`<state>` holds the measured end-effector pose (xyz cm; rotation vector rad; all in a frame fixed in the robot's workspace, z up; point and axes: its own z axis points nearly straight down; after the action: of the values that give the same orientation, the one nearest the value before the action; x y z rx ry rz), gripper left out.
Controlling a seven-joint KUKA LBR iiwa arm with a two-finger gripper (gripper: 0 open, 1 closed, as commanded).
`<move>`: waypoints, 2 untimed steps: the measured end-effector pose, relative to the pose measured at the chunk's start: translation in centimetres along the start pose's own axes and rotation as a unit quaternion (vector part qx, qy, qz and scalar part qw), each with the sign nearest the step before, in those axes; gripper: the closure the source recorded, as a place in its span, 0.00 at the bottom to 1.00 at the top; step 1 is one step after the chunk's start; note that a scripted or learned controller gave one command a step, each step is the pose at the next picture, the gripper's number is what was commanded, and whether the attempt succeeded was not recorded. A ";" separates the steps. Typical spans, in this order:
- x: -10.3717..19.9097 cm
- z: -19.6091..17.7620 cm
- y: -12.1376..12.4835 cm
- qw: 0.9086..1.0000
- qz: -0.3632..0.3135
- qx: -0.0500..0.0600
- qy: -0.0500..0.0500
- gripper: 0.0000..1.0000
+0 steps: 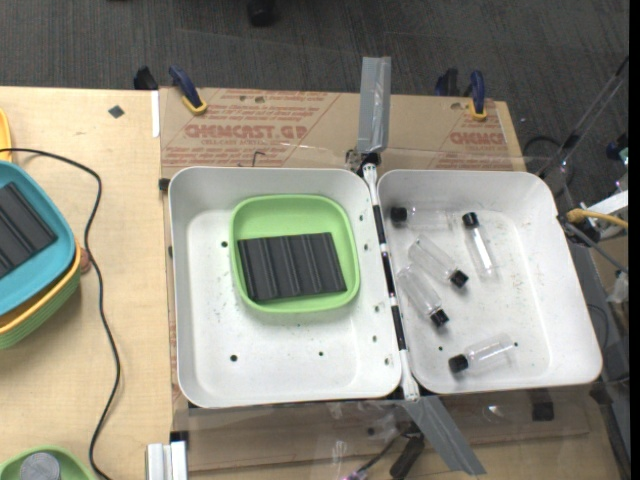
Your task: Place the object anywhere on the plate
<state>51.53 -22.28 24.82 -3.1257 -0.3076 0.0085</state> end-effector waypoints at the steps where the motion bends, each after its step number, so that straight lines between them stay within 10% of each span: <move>1: -0.7 0.0 -0.2 1.000 0.000 0.000 0.000 0.00; 2: -1.4 0.0 -0.4 1.000 -0.002 0.000 0.000 0.00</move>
<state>50.12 -22.18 24.87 -3.1243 -0.3122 0.0094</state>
